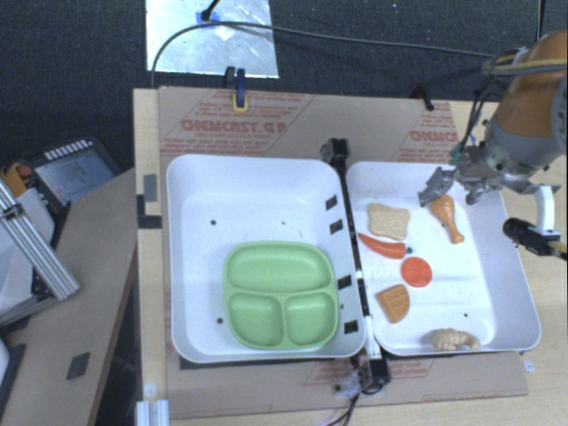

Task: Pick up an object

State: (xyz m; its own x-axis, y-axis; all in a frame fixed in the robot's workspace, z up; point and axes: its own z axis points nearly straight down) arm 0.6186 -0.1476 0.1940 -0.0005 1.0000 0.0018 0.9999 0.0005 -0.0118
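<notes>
We see gripper (454,185) over right bin (506,273), just above drumstick (446,216). Whether it grips anything, we cannot tell. We judge nothing lifted yet: bread (389,221), chili (382,246), tomato (416,272) lie in bin.

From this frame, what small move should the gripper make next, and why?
Probably lower straight down onto the drumstick. The gripper sits just above its thick end in the right bin, nothing shows between its fingers, and the bread slice lies apart to the left.
</notes>
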